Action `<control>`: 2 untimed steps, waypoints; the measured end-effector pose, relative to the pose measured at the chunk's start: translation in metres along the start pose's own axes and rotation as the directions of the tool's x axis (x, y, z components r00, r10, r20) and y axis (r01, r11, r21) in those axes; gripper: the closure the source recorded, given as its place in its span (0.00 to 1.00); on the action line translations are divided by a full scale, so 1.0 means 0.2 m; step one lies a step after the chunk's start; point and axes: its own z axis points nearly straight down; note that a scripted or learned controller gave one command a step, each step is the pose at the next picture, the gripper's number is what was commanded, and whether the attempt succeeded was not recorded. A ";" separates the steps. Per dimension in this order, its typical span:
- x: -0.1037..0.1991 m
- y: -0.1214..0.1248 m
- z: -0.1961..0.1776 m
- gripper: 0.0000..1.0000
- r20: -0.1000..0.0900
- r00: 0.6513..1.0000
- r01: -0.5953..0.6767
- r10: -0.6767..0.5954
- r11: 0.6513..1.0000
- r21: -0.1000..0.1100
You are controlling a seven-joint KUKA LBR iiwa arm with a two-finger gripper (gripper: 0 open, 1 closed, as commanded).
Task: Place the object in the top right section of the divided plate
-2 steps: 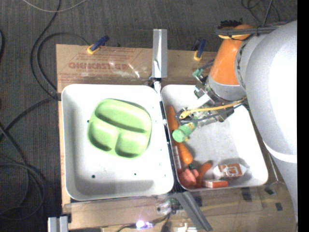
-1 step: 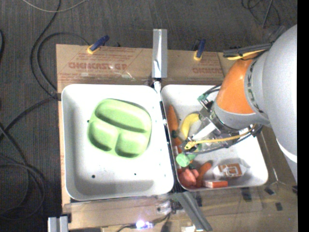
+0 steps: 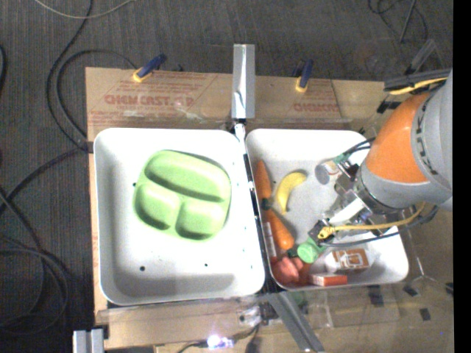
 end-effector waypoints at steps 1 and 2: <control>-0.16 0.27 0.03 1.00 0.000 0.998 0.066 -0.066 0.998 0.000; -0.31 0.54 0.06 1.00 0.000 0.974 -0.225 0.225 0.974 0.000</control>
